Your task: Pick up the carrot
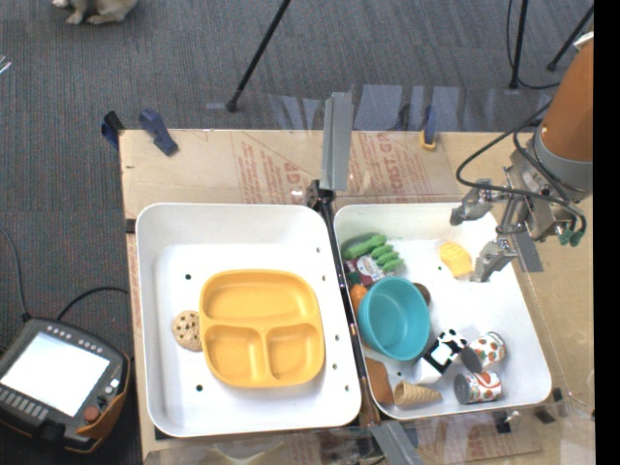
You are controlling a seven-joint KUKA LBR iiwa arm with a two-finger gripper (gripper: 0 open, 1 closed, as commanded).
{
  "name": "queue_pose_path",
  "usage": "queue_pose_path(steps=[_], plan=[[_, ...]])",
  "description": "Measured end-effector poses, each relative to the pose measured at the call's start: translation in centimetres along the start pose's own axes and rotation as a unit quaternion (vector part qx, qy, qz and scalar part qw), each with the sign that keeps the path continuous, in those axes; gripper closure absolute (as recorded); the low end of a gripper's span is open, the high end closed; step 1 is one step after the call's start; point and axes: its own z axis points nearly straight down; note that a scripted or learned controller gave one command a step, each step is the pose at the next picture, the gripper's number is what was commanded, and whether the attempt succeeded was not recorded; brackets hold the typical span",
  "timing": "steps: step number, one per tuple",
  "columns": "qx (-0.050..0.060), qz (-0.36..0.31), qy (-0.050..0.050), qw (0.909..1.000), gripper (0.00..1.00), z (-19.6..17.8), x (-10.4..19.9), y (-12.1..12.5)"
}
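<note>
The arm is reaching in from the right, and the gripper point(487, 235) is hanging over the right bin point(539, 352), up near its far right corner. Its two fingers point(471, 204) are standing apart, nothing sitting between them. A yellow toy point(455, 258) is lying just beside the lower finger. The carrot point(357, 296) is showing as an orange sliver down at the bin's left wall, tucked against the teal bowl point(394, 317) and just below the green pea pods point(373, 251), well apart from the gripper. Over in the left bin point(155, 260), a yellow divided plate point(262, 325) is sitting with a cookie point(187, 329) touching its left edge
</note>
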Motion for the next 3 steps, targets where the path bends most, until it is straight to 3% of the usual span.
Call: queue_pose_path(steps=[1,2,3], plan=[[-0.001,0.007,0.003,1.0000,0.00,5.8,-5.0,-5.3],[-0.002,-0.005,0.006,1.0000,0.00,17.4,-5.7,-7.1],[-0.001,0.006,0.001,1.0000,0.00,20.0,-6.3,-6.3]])
